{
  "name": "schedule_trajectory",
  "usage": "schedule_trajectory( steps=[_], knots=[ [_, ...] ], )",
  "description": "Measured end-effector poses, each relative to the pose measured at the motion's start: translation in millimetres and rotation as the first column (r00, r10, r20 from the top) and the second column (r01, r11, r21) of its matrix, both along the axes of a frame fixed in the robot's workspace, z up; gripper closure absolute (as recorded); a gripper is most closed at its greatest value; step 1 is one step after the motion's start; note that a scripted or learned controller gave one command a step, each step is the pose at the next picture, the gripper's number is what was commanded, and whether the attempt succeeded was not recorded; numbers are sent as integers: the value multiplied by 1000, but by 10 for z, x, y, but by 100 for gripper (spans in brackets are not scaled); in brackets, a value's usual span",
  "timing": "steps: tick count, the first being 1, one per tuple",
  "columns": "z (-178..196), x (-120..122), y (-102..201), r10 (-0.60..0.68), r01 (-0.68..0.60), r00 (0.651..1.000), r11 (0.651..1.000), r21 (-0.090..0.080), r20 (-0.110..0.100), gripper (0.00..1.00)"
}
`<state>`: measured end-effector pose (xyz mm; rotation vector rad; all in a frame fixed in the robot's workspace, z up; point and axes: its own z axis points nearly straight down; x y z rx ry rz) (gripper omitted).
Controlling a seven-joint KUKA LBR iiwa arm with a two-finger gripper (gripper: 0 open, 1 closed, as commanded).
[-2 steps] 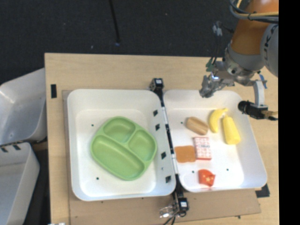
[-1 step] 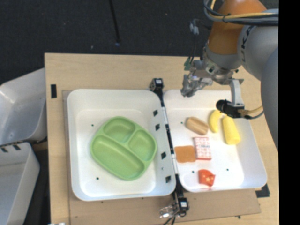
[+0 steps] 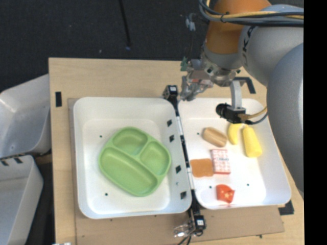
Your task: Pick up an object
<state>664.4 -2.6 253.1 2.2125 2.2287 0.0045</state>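
Observation:
My gripper (image 3: pixel 190 90) hangs over the back left corner of the right bin (image 3: pixel 276 185), close to the divider between the bins. Nothing shows in it. In the right bin lie a tan bread roll (image 3: pixel 214 136), a small yellow piece (image 3: pixel 233 133), a longer yellow piece (image 3: pixel 251 141), a brown toast slice (image 3: pixel 202 168), a small pink and white carton (image 3: pixel 220 161) and a red item (image 3: pixel 225 193). All of them sit in front of the gripper, toward the middle and front of the bin.
The left bin (image 3: pixel 84 188) holds a green divided plate (image 3: pixel 135 160) at its middle. The grey arm with its orange band (image 3: pixel 232 14) reaches in from the upper right, over the back of the right bin.

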Motion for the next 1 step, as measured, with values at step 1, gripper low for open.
schedule_trajectory(
  steps=[1],
  knots=[
    [-112, -86, 505, -2, 2, 1000, 1000, -1, -4, 100]
  ],
)
